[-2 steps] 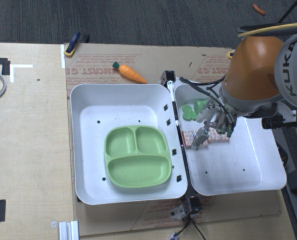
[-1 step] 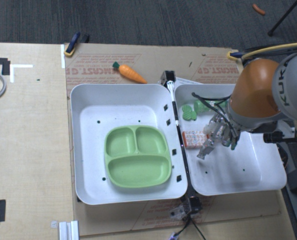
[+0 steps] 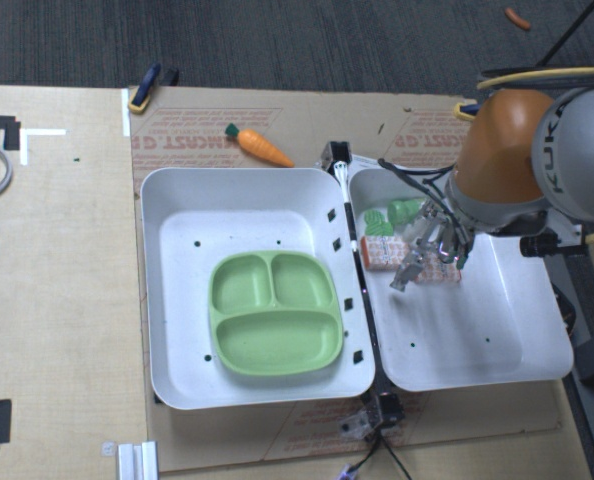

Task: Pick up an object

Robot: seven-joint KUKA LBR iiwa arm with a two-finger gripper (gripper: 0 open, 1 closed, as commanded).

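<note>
Two items crowd the right bin's [image 3: 497, 353] far-left corner, where the gripper [image 3: 424, 258], its spread impossible to tell, hangs over the red-and-white carton [image 3: 380, 254]; it should straddle that carton alone, avoiding the green packet [image 3: 399, 213].

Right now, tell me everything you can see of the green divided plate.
The green divided plate lies flat, right side up, in the left white bin, toward its lower middle. It is pale green, smooth and looks like plastic, with rounded corners and a raised rim. Ridges split it into three compartments: two smaller ones along the far side and one wide one along the near side. All three look bare. It rests on the bin's floor, apart from the walls. The gripper is over the other bin, well clear of it.
</note>
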